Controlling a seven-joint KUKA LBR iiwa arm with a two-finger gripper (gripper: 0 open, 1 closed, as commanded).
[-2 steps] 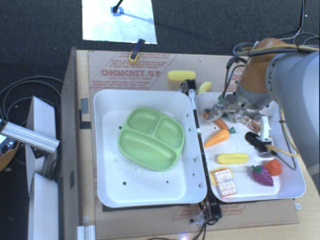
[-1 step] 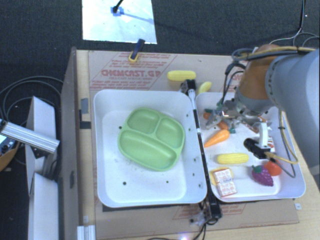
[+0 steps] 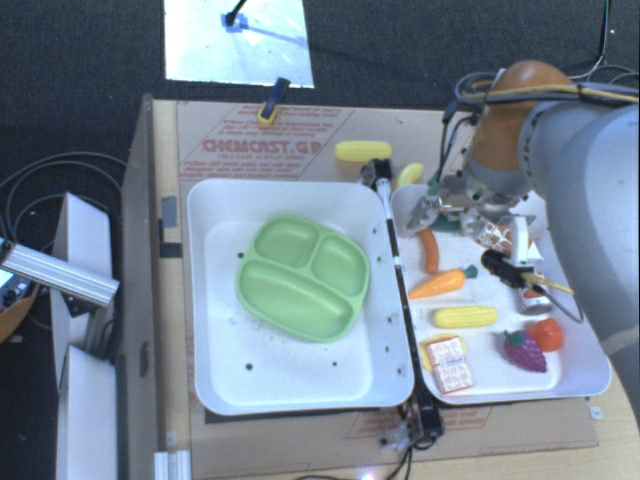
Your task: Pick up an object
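The gripper (image 3: 437, 213) is poised at the far edge of the right bin (image 3: 590, 376); its grip cannot be told. Just beside it lies a small orange sausage (image 3: 430, 251), judged light, stiff and slippery, best taken across its narrow middle.

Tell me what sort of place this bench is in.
Probably a robotics lab set up for grasping trials, not a kitchen. A grey arm reaches over two white bins; the food, such as the corn cob and grapes, looks like plastic toys; loose cables trail across dark carpet.
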